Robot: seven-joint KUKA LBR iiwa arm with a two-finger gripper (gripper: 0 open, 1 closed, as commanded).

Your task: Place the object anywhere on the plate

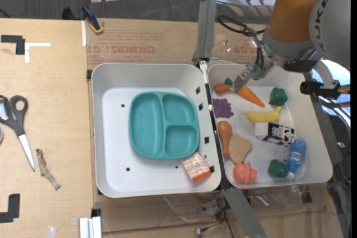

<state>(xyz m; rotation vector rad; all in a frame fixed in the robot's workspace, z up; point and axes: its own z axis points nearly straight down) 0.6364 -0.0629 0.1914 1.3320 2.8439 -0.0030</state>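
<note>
Teal plastic plate with three compartments (164, 132) lying flat in the middle of the left white bin (106, 136), nothing resting in any of its sections. Just beside its lower right corner, on the bin floor, one small red-and-white snack packet (196, 168), clear of the plate rim or barely touching (hard to say which).

Over in the right white bin (315, 173), the two-finger gripper (241, 82) lowered at the upper left corner, tips right by one orange toy carrot (250, 95) and a small orange piece (223, 88). Cannot tell whether the fingers are apart or closed, nor whether anything sits between them. Well apart from the plate, with the bin walls between.

Counted around the right bin: one purple grape bunch (222, 108), one yellow banana (264, 115), two dark green pieces, upper one (278, 96) and lower one (277, 168), one black-and-white carton (277, 134), one blue bottle (296, 155), one brown drumstick (225, 134), one tan bread slice (240, 147), one pink-orange round toy (244, 174).

On the wooden bench to the left, one pair of grey scissors (17, 125).
</note>
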